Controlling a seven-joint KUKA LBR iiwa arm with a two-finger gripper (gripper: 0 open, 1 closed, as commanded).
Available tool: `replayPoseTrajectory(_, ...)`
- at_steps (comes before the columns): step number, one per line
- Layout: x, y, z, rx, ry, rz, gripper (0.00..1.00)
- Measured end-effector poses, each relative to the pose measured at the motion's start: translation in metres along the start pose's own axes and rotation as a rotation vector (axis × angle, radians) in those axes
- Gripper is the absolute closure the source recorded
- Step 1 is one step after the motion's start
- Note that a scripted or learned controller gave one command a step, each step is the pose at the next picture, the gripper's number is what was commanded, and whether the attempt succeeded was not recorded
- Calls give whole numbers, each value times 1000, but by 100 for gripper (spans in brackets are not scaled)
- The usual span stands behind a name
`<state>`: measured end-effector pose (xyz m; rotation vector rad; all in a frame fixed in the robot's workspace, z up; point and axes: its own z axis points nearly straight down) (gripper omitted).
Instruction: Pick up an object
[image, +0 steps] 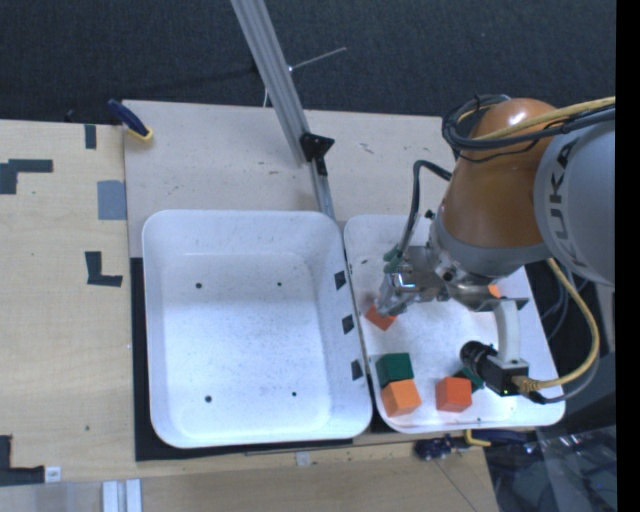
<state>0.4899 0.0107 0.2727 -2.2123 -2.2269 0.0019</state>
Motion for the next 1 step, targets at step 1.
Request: replayPoseTrajectory(1,48,-6,21,2,0,1,100)
